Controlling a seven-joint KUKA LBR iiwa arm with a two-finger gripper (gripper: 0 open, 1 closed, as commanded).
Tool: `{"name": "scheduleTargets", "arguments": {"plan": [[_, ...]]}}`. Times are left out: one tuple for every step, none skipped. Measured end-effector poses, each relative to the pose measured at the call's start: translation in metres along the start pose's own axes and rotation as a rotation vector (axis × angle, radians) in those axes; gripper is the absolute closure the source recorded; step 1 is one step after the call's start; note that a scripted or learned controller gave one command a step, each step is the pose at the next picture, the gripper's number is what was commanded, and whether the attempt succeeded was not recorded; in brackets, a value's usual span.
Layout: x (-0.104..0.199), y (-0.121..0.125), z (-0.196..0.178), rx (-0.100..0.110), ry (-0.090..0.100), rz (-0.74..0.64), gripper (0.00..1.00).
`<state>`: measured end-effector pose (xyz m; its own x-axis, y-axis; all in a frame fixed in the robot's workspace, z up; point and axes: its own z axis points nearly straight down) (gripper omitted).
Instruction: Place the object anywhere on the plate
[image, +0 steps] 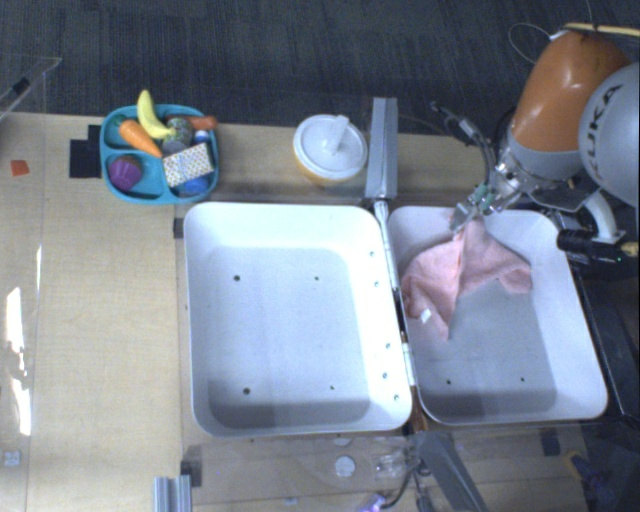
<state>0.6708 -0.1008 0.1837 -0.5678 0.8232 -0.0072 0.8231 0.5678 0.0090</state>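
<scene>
A pink cloth (455, 280) lies in the right bin (520, 370), toward its back left. One corner is pulled up into a peak. My gripper (468, 216) is at that peak, over the bin's back edge, with its fingers shut on the cloth's corner. The rest of the cloth hangs down and trails on the bin floor. The blue divided plate (150, 196) stands on the bench at the far left, behind the left bin. It bears a toy banana (151, 117), a carrot (138, 137) and several other small toys.
The left bin (290, 320) lies between the cloth and the plate. A round white lidded cup (330, 148) stands behind it, beside a grey metal post (380, 150). Cables run along the arm at the right.
</scene>
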Motion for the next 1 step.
{"name": "scheduleTargets", "arguments": {"plan": [[-0.0005,0.0037,-0.0439,-0.001,-0.001,-0.006,1.00]]}}
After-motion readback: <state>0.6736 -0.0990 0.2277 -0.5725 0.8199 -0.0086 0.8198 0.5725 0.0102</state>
